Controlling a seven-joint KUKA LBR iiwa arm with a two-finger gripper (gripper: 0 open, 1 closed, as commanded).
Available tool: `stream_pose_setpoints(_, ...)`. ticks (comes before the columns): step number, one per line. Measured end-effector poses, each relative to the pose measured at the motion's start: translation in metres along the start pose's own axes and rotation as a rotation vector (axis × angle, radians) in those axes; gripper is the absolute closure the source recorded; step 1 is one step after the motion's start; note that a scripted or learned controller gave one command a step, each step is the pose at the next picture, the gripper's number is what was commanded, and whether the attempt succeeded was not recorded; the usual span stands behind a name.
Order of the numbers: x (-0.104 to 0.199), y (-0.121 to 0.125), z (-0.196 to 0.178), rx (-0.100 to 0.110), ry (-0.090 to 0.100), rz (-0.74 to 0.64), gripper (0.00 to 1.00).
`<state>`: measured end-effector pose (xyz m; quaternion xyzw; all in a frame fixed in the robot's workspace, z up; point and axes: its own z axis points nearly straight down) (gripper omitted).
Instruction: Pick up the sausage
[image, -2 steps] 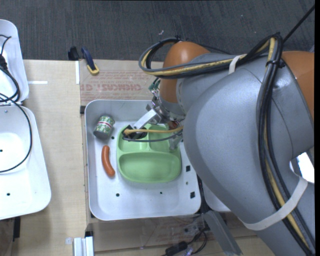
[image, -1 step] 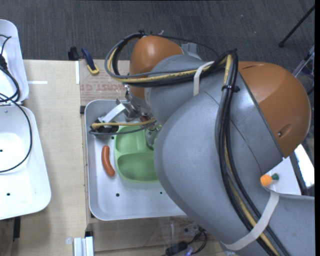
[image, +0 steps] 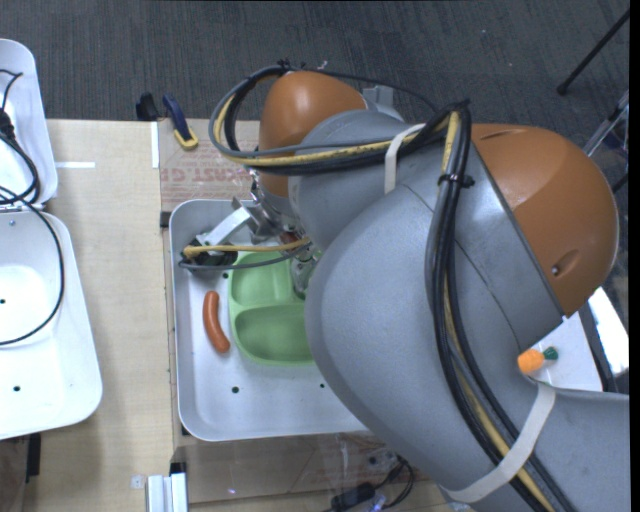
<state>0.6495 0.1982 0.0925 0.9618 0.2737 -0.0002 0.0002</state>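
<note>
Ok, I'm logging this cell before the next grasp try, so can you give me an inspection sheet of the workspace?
Surface: wooden bench bearing two white bins.
Job's things: sausage lies on the floor of the right bin, beside the green tray.
Clutter: green divided tray in the right bin.
Grippers: gripper over the right bin's far end, apart from the sausage; its state cannot be told.
Cables: black cable loops across the left bin; black and yellow cables run along the arm.
Surroundings: blue clamp at the bench's far edge; dark floor beyond.
</note>
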Motion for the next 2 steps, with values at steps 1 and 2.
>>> stream_pose_setpoints(1, 0.014, -0.016, 0.001, -0.006, -0.007, -0.012, 0.00)
stream_pose_setpoints(2, -0.023, 0.032, 0.001, 0.000, -0.004, -0.061, 0.00)
